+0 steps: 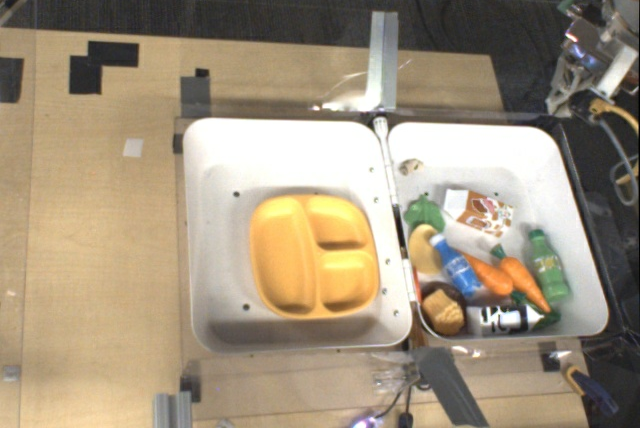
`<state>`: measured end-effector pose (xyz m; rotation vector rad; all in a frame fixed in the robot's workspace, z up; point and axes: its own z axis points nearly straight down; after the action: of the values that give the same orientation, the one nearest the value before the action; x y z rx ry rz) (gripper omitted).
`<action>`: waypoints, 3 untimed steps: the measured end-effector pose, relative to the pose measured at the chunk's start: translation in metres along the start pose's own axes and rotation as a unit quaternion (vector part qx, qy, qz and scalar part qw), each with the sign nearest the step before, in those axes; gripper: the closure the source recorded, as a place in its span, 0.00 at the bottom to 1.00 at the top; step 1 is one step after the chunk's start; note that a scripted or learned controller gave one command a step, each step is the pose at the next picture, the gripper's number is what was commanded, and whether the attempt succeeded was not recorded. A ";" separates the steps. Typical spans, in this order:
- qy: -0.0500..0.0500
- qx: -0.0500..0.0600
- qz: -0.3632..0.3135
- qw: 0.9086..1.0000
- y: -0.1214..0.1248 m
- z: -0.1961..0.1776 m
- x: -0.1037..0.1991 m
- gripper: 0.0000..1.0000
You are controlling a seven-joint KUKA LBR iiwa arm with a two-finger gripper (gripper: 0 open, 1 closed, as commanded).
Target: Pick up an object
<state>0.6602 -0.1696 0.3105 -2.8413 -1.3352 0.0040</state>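
The pincer (pixel 590 66) hangs at the upper right, off the bench and over dark carpet, beyond the right bin's (pixel 520 141) two-o'clock corner; whether its tips are apart or together cannot be told. It grips nothing visible. The objects to pick lie well apart from it, toward its seven o'clock, heaped in the near half of the right bin.

In that heap a carrot (pixel 508 278), orange and tapered, lies slantwise at the middle. A small blue bottle (pixel 458 270) touches it at nine o'clock, and a green bottle (pixel 547 266) lies just beside it at three o'clock. A white carton with brown print (pixel 478 214) sits at the heap's twelve o'clock, a green leafy toy (pixel 424 214) at ten o'clock. A brown bun-like piece (pixel 444 309) and a black-and-white can (pixel 505 318) lie along the near wall.

The left bin (pixel 215 216), smooth shallow white plastic with rounded corners, holds one yellow divided plate (pixel 312 253) with three compartments, roughly centred.
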 end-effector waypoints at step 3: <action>0.001 0.000 0.178 0.984 0.023 0.045 -0.024 1.00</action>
<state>0.6627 -0.2029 0.2650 -3.0343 -0.8067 0.0018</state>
